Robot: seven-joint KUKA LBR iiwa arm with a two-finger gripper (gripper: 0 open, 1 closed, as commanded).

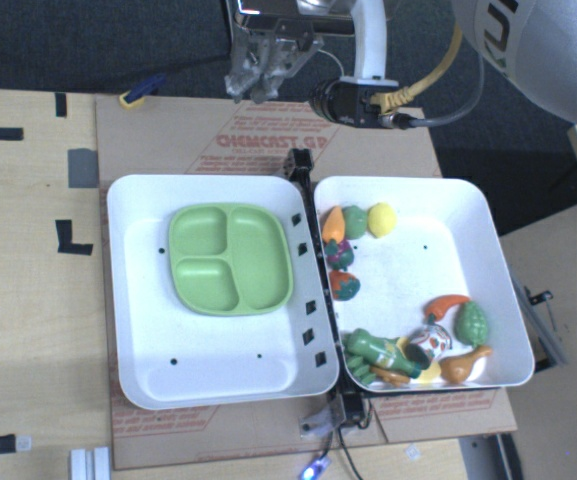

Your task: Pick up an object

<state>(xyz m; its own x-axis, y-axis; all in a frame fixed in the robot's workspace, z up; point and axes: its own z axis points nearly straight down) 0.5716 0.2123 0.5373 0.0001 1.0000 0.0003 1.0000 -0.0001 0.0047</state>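
My gripper (256, 80) hangs high above the bench, over the cardboard behind the left bin, with nothing between its fingers. The right bin (468, 208) holds several toy foods: a yellow lemon (381, 219), an orange carrot (332, 224), a purple-green piece (340, 255), a red-green piece (345, 286). A cluster sits at its front right with a green vegetable (471, 323), a red pepper (446, 305), a green piece (368, 348) and an orange-brown piece (460, 367). The left bin (133, 268) holds a green divided plate (231, 258).
Cardboard sheet (268, 143) lies under both bins. A blue-yellow item (144, 89) lies at its back left corner. A black clip row (310, 268) joins the bins along the middle wall.
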